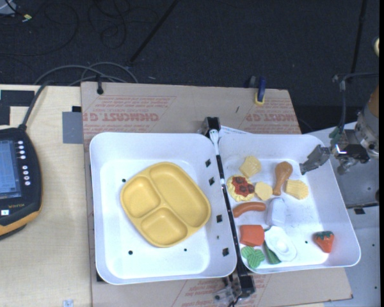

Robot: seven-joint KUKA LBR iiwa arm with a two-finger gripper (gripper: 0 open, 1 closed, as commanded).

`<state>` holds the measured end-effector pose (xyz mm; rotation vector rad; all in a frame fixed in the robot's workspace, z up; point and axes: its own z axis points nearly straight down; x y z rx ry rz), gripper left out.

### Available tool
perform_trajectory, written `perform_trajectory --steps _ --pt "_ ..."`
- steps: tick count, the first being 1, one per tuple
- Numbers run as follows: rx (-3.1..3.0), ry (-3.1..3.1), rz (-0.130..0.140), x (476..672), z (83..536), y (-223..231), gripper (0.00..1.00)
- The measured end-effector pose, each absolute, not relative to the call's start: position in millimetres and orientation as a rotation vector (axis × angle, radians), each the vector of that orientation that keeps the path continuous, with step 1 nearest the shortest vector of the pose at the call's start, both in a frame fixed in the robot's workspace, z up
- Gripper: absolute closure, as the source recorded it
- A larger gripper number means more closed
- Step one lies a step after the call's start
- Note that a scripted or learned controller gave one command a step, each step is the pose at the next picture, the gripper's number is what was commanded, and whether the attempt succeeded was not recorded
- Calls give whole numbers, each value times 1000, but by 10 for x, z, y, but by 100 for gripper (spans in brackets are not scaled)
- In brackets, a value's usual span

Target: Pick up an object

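**Toy food in right bin, hand at its far right rim**

Nearest you in the right bin [345, 248]: a green leafy piece [252, 256] at the front left corner, a white fried-egg shape [280, 243] touching it, an orange-red block [252, 235] just behind. A glossy strawberry [324, 241] sits apart at the front right, stem end up-frame. Mid-bin you've got a sausage [249, 208], smooth, long axis running left-right with a slight tilt, beside a pale grey translucent piece [276, 211]. Behind that: a flat pizza slice [241, 187] with red topping, a small yellow chunk [264, 190], a ridged yellow piece [297, 189], a brown drumstick [281, 176] with its long axis near-to-far and fat end far, and a bumpy yellow piece [249, 167] farthest back.

The left bin [109, 171] holds a yellow plate [164, 203], smooth plastic, rounded, three compartments, turned at an angle.

The hand [315, 160] hangs over the right bin's far right rim, dark fingers pointing left; you can't tell how far apart they are, and nothing shows between them.

Both bins sit on cardboard [179, 110] on the desk [51, 248]. A tablet pendant [9, 181] lies at far left.
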<state>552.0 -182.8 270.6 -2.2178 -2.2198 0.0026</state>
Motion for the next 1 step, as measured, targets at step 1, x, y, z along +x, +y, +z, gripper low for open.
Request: perform_trajectory --steps 1 --pt "-2216 -2219 4 5519 2799 -1837 100"
